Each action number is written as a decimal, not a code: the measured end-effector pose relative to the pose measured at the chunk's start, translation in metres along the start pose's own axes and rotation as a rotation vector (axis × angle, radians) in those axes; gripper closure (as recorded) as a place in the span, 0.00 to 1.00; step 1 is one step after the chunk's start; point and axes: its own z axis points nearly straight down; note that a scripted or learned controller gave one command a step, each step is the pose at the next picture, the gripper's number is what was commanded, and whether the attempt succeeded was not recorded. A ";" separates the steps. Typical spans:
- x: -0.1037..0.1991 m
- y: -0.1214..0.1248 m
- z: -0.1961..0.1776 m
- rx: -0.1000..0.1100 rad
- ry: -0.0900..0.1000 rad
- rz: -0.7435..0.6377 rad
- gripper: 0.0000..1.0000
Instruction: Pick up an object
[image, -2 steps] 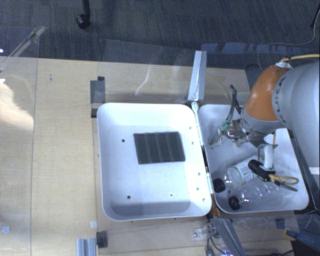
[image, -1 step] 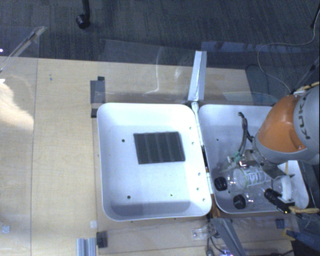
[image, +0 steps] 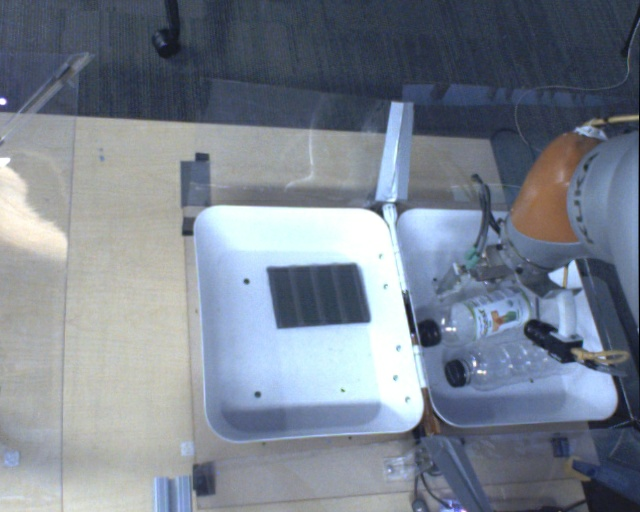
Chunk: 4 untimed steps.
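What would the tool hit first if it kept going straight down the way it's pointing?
Probably the labelled clear bottle lying in the right bin, just under the tool; depth is hard to judge from above.

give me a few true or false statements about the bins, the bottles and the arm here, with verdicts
1. Two clear plastic bottles lie in the right bin. True: one with a label, one without.
2. The dark ridged mat lies in the right bin. False: it lies in the left bin.
3. Both bottles have black caps pointing toward the left bin. True.
4. The bottles stand upright. False: both lie on their sides.
5. The arm hangs over the left bin. False: it is over the right bin, and the gripper sits just above the labelled bottle.
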 end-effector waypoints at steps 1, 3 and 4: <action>-0.074 -0.002 0.001 0.003 -0.001 -0.071 0.00; -0.066 -0.102 -0.003 -0.004 -0.005 -0.309 0.00; 0.010 -0.038 -0.002 -0.005 0.000 -0.491 0.00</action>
